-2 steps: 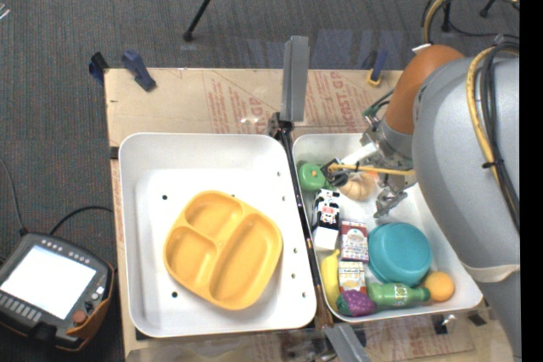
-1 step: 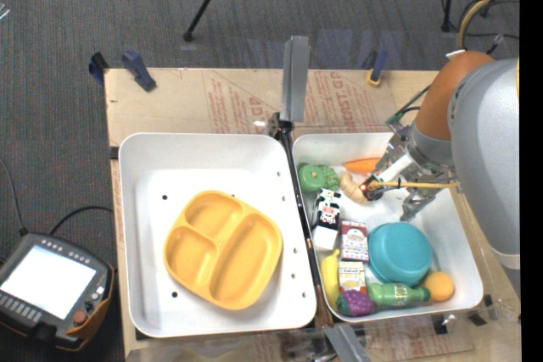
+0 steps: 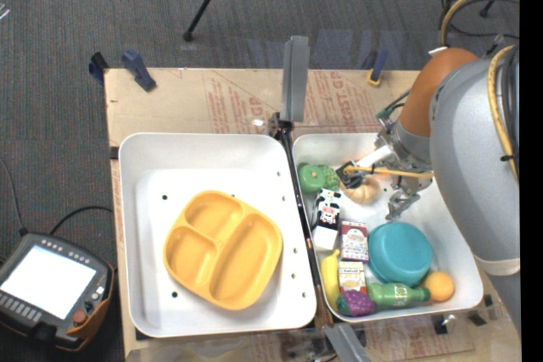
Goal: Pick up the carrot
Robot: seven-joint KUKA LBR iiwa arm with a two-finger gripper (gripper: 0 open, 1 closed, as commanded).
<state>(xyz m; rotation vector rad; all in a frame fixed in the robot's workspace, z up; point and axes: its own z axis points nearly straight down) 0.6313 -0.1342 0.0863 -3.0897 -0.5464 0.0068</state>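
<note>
**Desk:** What lies nearest the camera?

**Photographer:** In the left bin (image 3: 136, 182), a yellow divided plate (image 3: 224, 248) sits alone, a little left of centre. Along the near wall of the right bin (image 3: 339, 150) are purple grapes (image 3: 356, 302), a green bottle (image 3: 395, 294) lying on its side, and an orange rounded piece (image 3: 439, 286) in the near right corner, touching the bottle's end. That piece is the likeliest carrot, though its shape does not settle the matter.

**Desk:** And further back?

**Photographer:** A yellow banana (image 3: 329, 271) lies against the bin's left wall, with two small printed cartons (image 3: 354, 241) just beside it. A teal bowl (image 3: 400, 253) sits to their right, just behind the bottle. Beyond that is a cow-patterned carton (image 3: 327, 208), then a green vegetable (image 3: 317, 177) at the far left and a tan piece (image 3: 364, 192) next to it.

**Desk:** The arm?

**Photographer:** It reaches in from the right. Its gripper (image 3: 400, 201) is down over the far half of the right bin, between the tan piece and the bowl and well apart from the orange piece. Whether it is open or closed cannot be told.
</note>
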